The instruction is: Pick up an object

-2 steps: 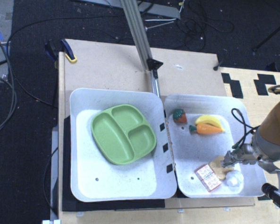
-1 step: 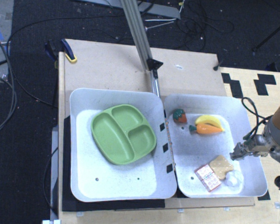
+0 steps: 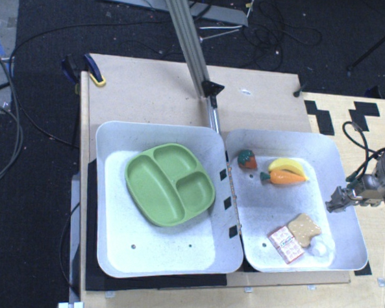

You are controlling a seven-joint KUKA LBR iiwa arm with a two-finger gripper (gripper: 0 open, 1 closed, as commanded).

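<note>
From above, the gripper (image 3: 338,199) sits at the right edge of the frame, over the right rim of the right bin (image 3: 348,167); whether it is spread or pressed together cannot be told, and nothing shows in its grasp. Inside that bin lie a banana (image 3: 289,166) touching a carrot (image 3: 283,178), a small red-and-green toy (image 3: 247,160), a tan cracker (image 3: 303,229) and a red-patterned packet (image 3: 285,244). The left bin (image 3: 109,242) holds a green divided plate (image 3: 170,184).
</note>
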